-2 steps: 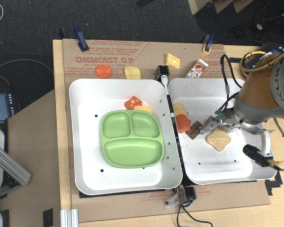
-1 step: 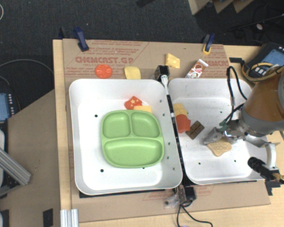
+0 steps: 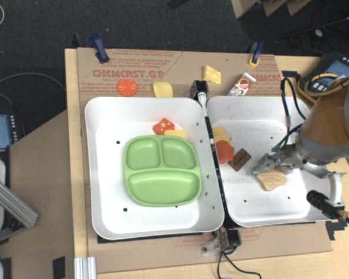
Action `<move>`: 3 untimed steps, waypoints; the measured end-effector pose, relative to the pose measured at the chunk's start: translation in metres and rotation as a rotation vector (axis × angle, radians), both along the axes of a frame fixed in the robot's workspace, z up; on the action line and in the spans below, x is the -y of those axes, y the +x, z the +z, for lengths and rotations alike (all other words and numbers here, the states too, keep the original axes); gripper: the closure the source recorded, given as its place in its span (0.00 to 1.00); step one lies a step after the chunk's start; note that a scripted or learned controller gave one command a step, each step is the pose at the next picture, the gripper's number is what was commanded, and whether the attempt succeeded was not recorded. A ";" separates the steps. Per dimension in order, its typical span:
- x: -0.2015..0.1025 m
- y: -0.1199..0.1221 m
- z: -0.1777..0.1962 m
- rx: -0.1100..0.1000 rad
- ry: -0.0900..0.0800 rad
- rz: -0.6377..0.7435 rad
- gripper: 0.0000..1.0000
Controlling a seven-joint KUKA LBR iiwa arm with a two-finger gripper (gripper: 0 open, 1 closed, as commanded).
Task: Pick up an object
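The gripper is down in the right bin, near that bin's right edge, and its tip sits right at the upper-left corner of a tan slice of toast — touching it or just over it, I can't tell which, and I can't tell how the tool is set either, since the wrist hides the tip from up here. The toast lies flat on the bin floor, a little toward the right edge and about midway between front and back. It looks like a toy piece: light, stiff, thin, probably smooth-faced, so I'd judge it likely to skate across the white floor if pushed from one side only. The sensible hold would be across its two narrow edges, squeezing from opposite sides, low against the floor — a grab on the flat face has nothing to bite. Over by the left edge of the same bin sit a brown block, a red piece and a yellow piece. The left bin carries a green divided plate.
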State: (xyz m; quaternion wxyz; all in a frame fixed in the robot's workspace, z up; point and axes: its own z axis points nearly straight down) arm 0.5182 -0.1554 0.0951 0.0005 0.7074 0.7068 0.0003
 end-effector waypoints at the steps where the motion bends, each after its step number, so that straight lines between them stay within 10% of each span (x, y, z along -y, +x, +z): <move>1: -0.055 0.014 -0.008 0.003 -0.004 0.002 1.00; 2: -0.049 -0.013 0.072 -0.001 -0.001 -0.001 1.00; 3: -0.129 0.001 0.091 0.003 0.001 0.009 1.00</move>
